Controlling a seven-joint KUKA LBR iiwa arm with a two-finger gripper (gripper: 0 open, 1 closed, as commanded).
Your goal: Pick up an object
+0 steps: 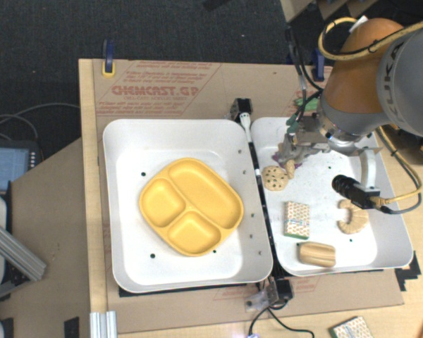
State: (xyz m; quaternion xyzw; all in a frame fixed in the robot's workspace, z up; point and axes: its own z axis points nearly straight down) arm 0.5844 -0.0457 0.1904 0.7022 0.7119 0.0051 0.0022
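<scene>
In the right bin (391,248) lie a round chocolate-chip cookie (275,179), a flat rectangular cracker-like piece with a green edge (297,219), a tan roll-shaped piece (316,254) and a curved pale piece (352,220). My gripper (290,160) hangs low over the bin's upper left part, just above and slightly right of the cookie. Its tip sits very close to the cookie's top edge. I see nothing lifted off the bin floor.
The left bin (120,153) holds a yellow plate with three compartments (190,206). A black clamp (241,108) sits at the top of the ridge between the bins. A black fitting with a yellow cable (352,190) hangs from the arm over the right bin.
</scene>
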